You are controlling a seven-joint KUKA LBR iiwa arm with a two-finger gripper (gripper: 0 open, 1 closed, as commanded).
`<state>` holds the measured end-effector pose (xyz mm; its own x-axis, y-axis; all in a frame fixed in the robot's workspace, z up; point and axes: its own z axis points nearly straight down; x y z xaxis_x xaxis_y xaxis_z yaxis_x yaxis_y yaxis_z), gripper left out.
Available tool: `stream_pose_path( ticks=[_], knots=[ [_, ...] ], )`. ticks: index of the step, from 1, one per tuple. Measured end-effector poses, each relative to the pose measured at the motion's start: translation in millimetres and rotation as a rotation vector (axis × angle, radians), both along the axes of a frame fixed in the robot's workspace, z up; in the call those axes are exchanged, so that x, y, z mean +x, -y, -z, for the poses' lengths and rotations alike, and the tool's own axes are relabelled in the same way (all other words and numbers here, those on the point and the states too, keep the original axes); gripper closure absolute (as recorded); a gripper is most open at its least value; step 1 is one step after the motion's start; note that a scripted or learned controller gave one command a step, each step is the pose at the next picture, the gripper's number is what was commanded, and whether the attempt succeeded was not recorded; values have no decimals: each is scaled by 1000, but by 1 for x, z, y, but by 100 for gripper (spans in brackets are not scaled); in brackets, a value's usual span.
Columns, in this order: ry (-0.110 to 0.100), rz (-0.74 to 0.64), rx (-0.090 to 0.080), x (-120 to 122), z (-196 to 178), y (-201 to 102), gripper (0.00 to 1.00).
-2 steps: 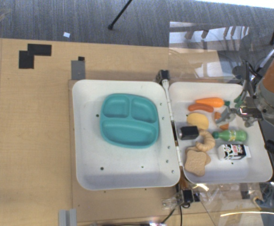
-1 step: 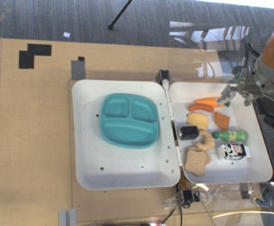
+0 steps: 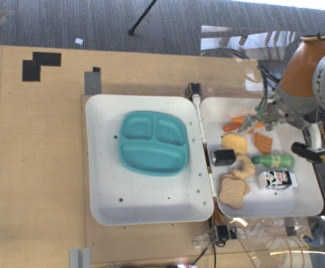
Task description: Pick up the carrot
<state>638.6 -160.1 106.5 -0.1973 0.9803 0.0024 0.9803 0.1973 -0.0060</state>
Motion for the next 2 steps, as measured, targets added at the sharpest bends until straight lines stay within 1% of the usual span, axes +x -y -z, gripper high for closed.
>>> stream_pose_path(
  ticks=[1,2],
  knots=[
    [3,46,14,35,12,40,0],
    [-3,34,3,34,1,41,100]
  ],
)
